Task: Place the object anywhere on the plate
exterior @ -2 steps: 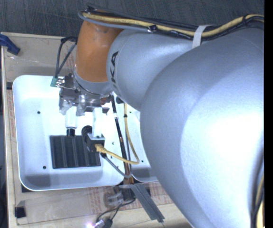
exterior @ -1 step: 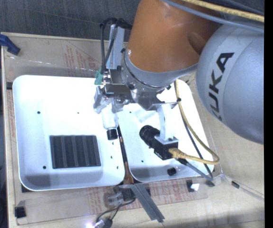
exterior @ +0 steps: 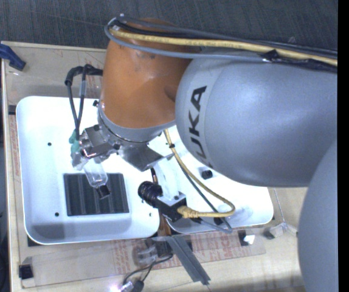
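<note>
The plate [exterior: 80, 194], a dark ribbed rectangle, lies flat on the floor of the left bin [exterior: 34, 163], close to the bin's near edge and about midway between its left and right walls. Over the plate's centre hangs the gripper [exterior: 96, 181], its pale, translucent tip pointing down at the ribs. A small dark piece [exterior: 104, 191] shows at that tip, against the plate. Whether it is the object or part of the gripper cannot be told, and neither can whether the gripper is open or closed.

Above the gripper, the arm's orange band [exterior: 135, 84] and its broad grey body [exterior: 253, 120] cover the left bin's far right corner and most of the right bin [exterior: 256, 221], of which a strip of the near rim shows. A black cable [exterior: 73, 105] loops down over the left bin's far edge. Both bins rest on the light wooden bench [exterior: 34, 59].
</note>
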Action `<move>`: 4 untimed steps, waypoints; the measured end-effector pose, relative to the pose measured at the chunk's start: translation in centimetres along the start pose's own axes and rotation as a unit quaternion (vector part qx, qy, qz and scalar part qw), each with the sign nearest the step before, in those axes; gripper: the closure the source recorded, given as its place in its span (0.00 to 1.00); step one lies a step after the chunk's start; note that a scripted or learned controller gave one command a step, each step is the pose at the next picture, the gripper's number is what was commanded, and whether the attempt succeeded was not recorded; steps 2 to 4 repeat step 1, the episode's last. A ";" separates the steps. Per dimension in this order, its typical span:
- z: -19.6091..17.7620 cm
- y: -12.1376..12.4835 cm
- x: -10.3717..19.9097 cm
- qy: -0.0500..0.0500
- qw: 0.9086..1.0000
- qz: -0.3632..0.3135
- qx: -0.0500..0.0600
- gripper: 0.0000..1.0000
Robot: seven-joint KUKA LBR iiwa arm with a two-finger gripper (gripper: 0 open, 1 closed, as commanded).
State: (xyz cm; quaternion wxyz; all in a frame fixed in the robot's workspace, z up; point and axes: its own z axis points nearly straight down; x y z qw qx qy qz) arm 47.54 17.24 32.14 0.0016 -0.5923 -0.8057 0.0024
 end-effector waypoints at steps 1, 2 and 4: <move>-12.1 3.7 -0.1 0.001 0.979 0.206 -0.002 1.00; -12.1 3.7 -0.1 0.001 0.979 0.206 -0.002 1.00; -12.1 3.7 -0.1 0.001 0.979 0.206 -0.002 1.00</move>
